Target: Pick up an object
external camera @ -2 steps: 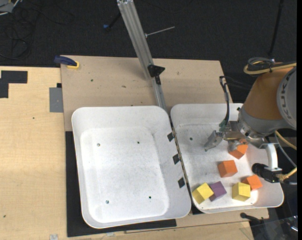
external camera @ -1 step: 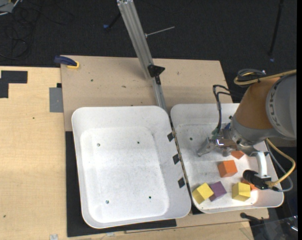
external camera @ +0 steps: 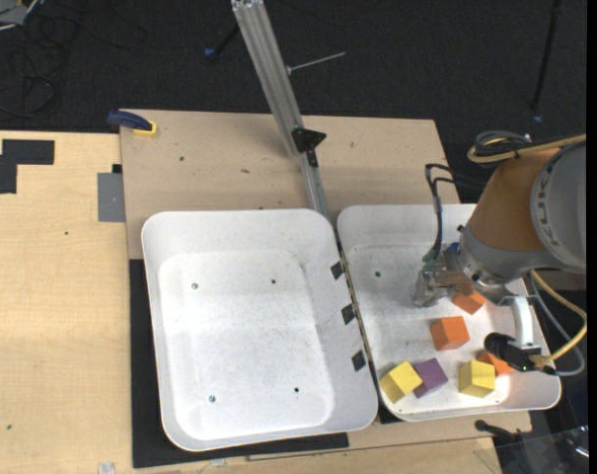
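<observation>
While the gripper (external camera: 434, 286) hangs low over the right bin (external camera: 397, 235), note that the nearest candidate, the orange block (external camera: 450, 332), lies just below and slightly right of the fingertips in the camera view, close by but not touching them. From this angle you cannot tell whether the jaws are apart or together; nothing visible sits between them.

A second orange piece (external camera: 468, 302) shows just right of the fingertips, partly hidden under the wrist, so its shape is hard to read. Further out from the jaws, toward the near edge of the bin, sit the yellow block (external camera: 402, 379) and the purple block (external camera: 431, 373), touching each other, with another yellow block (external camera: 478, 377) to their right.

Your likely move is a short shift toward the near edge before descending on the orange block. It looks roughly cubic, turned a little relative to the bin walls, so no long axis dictates your approach; match the jaws to its flat faces. The left bin (external camera: 180, 265) lies well apart and plays no part.
</observation>
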Motion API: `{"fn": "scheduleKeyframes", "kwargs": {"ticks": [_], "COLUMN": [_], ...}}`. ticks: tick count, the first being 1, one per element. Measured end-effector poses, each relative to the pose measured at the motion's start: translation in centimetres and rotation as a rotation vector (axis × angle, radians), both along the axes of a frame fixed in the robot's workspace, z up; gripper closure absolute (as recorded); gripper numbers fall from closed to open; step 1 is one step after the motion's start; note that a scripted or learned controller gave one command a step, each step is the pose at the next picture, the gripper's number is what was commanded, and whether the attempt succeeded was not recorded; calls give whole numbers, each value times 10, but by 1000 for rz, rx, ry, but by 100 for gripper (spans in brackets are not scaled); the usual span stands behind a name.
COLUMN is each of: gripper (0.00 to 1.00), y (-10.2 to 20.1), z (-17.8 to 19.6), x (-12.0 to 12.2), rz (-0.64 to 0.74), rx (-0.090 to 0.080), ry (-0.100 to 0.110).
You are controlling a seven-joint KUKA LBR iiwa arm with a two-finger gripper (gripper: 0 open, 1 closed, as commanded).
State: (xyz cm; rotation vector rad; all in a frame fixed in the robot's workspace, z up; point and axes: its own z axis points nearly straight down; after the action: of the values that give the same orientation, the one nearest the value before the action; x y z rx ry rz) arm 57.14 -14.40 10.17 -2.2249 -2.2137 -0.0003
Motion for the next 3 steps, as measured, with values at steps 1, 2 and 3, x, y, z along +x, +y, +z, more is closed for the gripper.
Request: {"fn": "scheduleKeyframes", "kwargs": {"ticks": [1,2,3], "gripper": [100,100,100], "y": [6,-4,-5], "z": [61,110,163], "x": [1,-1,0], "rz": [6,4,6], "rx": [-2,-3,-3], "ry": [-4,-5,-6]}}
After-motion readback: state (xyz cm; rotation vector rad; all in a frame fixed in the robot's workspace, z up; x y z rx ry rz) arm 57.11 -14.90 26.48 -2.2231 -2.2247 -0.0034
